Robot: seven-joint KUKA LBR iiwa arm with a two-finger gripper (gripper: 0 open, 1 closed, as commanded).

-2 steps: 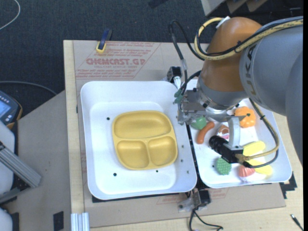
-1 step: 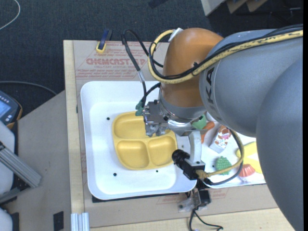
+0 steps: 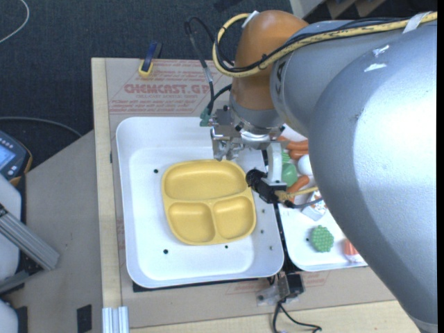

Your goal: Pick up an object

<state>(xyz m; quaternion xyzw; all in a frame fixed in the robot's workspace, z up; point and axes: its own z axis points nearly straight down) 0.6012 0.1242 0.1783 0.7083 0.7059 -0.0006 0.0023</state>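
Yellow tray (image 3: pixel 208 201) in left bin (image 3: pixel 132 186)

Bench (image 3: pixel 104 207) was a tan, cardboard-like surface with red printed lettering along its far edge. A blue and yellow clamp (image 3: pixel 148 59) sat at the far-left corner, gripping the edge. Two shallow white bins lay directly on the bench, side by side and touching. Left bin (image 3: pixel 132 186) was fully in view, rounded corners, small dark dots on its floor. Right bin (image 3: pixel 305 255) was mostly hidden under the arm, near corner visible. A small black connector with cable (image 3: pixel 286 286) rested at the near edge, just beside the bins' seam.
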